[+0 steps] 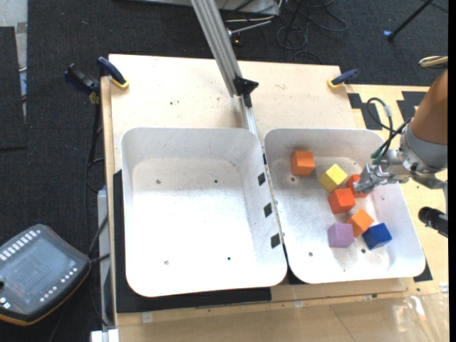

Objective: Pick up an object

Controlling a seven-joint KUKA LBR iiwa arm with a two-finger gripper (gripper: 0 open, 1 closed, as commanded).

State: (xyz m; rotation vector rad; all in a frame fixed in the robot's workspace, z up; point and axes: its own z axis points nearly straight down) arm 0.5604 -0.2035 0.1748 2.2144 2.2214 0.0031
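Observation:
The right white bin (pixel 313 266) holds several small cubes: an orange one (pixel 303 162) at the back, a yellow one (pixel 333 177), a red-orange one (pixel 342 200), a smaller orange one (pixel 361 221), a purple one (pixel 340 235) and a blue one (pixel 377 236). My gripper (pixel 364 182) reaches in from the right and hangs low just right of the yellow cube and above the red-orange cube. A bit of red shows right beside its tip. The grey wrist and orange band (pixel 431 116) rise at the right edge.
The left white bin (pixel 142 191) sits beside the right one. A slanted metal rail (pixel 217 38) runs down to the gap between the bins. A teach pendant (pixel 35 273) lies at the lower left. Blue-yellow clamps (pixel 110 73) hold the board's back corners.

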